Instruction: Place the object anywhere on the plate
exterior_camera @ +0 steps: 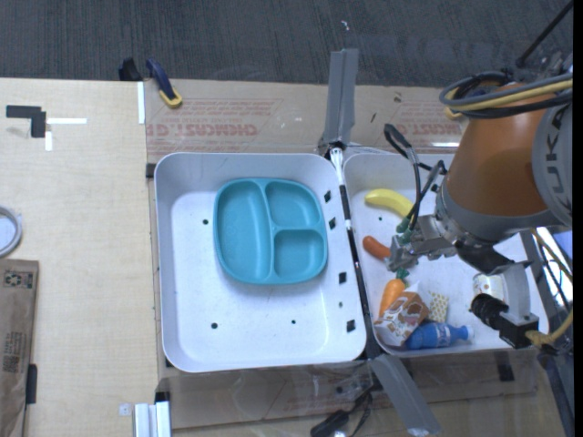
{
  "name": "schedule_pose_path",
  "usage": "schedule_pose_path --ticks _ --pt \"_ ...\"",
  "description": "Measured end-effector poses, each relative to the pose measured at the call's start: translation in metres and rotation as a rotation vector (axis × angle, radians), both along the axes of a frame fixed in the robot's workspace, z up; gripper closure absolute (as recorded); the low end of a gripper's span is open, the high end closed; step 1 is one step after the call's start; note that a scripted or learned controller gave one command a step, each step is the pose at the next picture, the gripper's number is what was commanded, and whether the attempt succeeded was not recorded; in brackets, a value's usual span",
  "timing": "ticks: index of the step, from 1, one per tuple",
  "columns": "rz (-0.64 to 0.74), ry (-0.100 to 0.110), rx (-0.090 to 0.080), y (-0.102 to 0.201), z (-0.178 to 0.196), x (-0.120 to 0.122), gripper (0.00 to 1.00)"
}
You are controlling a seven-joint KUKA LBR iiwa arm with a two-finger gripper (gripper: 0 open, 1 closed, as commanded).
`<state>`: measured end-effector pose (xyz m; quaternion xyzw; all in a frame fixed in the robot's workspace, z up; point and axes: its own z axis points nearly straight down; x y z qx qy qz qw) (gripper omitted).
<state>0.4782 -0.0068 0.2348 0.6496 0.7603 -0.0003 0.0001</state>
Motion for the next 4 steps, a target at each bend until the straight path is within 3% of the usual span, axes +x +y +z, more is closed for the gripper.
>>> schedule_pose_path --ticks 1,2,3,4 --pt "0.260 0.004 0.001 -0.017 -0.044 0.013 1.00" --pt "0.351 0.002 0.000 0.081 -0.039 0.040 1.00" --pt "0.314 -0.001 -0.002 0.130 -0.001 0.144 1.00" --pt "0.376 0.000 -0.002 0.110 -0.036 0.181 1.00"
